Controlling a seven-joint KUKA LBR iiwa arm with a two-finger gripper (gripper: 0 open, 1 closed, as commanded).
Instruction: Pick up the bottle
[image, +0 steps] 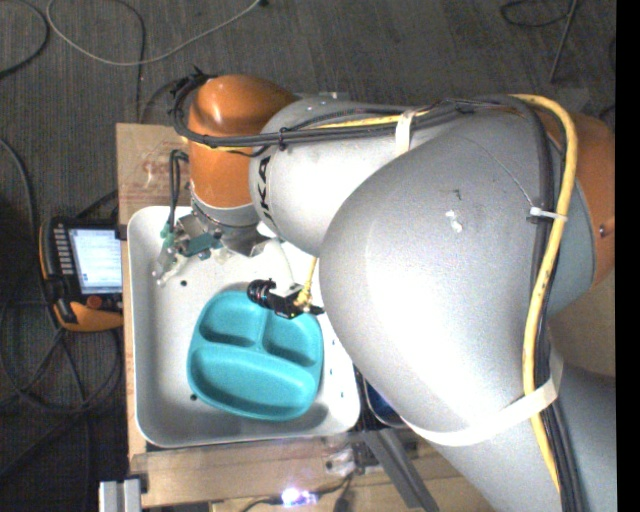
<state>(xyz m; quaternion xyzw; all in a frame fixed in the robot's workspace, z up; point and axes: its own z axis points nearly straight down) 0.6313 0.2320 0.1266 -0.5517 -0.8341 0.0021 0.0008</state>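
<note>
Camera view from above the pale wooden bench (150, 160). 1 shallow white plastic bin (160, 400) is seen almost whole at the bench's left side; the grey robot arm (450, 250) crosses in from the right and covers the rest of the bench.

Arm: the broad grey casing takes up the right and centre of the view. The orange band (230, 130) above the wrist stands over the bin's far edge.

Gripper: the two-finger gripper (165, 255) points down into the far left corner of the bin, close to the bin's left wall. How far it is open cannot be told from this angle, nor whether it has hold of anything.

Bin contents: 1 teal plastic tray (255, 355), rounded at its corners and divided into compartments, lies flat on the bin floor toward the near right corner, its right end just beside the arm's casing. The bin floor between the tray and the left wall is bare white.

Task thing: the place of the bottle cannot be told.

Surroundings: 1 orange-and-black handheld control pendant (85, 265) with a lit pale screen lies off the bench's left edge, on dark carpet (60, 100) strewn with thin cables.
</note>
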